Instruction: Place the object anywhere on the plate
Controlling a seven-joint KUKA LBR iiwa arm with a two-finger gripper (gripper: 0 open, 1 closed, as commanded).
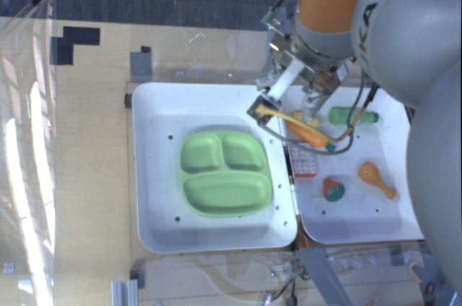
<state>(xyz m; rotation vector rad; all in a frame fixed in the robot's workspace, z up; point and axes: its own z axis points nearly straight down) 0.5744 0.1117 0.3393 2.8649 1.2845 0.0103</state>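
- Camera view: the end effector [283, 115] hangs over the seam between the two white bins, its fingers closed on a carrot [303, 133], orange with a yellowish end.
- A green sectioned plate [224, 173] lies in the left bin [151, 153], just beside the carrot but apart from it.
- The right bin [361, 221] holds a green object [351, 115], a drumstick-shaped toy [377, 178], a small red-and-green piece [333, 189] and a card [303, 164].

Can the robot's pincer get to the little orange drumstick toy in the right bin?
Probably yes. The drumstick toy lies alone on bare bin floor, with nothing on top of it, and the pincer hovers over the same bin.
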